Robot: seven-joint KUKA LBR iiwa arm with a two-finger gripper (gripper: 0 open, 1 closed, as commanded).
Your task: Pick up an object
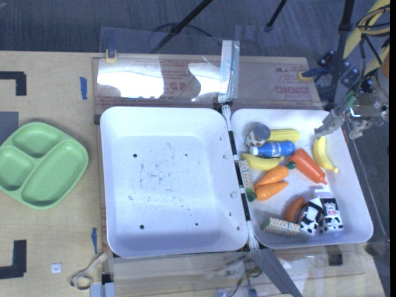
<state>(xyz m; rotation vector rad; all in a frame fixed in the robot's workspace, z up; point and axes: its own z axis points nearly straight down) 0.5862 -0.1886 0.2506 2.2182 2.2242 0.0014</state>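
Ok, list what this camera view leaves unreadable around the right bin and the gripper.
- Gripper: small and blurred at the bin's upper right rim; finger state unreadable.
- Arm: cut off by the right edge.
- Grey round item: partly covered by the blue bottle; identity unclear.
- Brown item: half hidden behind the black-and-white cow toy.

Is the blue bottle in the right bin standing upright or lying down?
Lying down. The blue bottle rests on its side in the right bin, its length running left to right between two bananas.
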